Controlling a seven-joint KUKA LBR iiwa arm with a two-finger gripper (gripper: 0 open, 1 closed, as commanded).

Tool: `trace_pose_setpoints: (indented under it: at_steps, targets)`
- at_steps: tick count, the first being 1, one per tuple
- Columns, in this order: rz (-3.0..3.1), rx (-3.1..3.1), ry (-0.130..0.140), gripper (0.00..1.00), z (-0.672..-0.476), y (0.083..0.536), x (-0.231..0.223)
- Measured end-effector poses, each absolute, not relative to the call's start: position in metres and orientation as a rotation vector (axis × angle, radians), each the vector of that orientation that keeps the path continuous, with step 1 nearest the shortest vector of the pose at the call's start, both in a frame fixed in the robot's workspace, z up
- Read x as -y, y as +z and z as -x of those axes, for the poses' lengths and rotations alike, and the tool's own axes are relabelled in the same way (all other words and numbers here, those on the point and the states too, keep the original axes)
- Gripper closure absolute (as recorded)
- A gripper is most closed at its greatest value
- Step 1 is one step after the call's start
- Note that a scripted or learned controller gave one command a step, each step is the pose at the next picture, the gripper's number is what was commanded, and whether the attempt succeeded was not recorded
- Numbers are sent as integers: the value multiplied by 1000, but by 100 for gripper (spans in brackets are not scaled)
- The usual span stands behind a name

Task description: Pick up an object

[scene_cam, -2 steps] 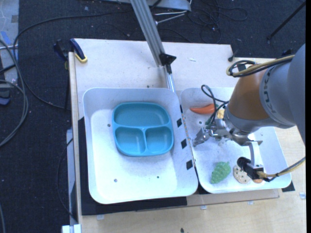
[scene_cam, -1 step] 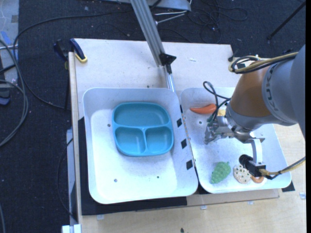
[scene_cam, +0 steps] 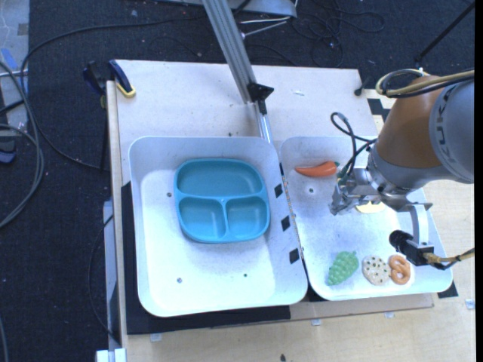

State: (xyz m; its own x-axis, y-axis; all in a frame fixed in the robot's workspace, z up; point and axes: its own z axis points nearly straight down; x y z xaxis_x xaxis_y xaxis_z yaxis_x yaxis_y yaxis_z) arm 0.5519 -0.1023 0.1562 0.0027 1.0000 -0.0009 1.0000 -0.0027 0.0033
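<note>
In the right bin lie an orange carrot near the far wall, a bunch of green grapes, a speckled cookie and a brown pretzel along the near edge. My gripper hangs low over the middle of this bin, just in front of the carrot and apart from it. A pale yellow object peeks out beside the wrist, mostly hidden by the arm.
The left bin holds a blue divided plate. A slanted metal pole runs from the top down to the gap between the bins. Cables lie on the dark floor around the bench.
</note>
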Motion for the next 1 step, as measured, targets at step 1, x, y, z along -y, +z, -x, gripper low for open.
trace_pose_setpoints:
  at_steps: [1]
  targets:
    - [-2216,-2221,4,100,-553,199,98]
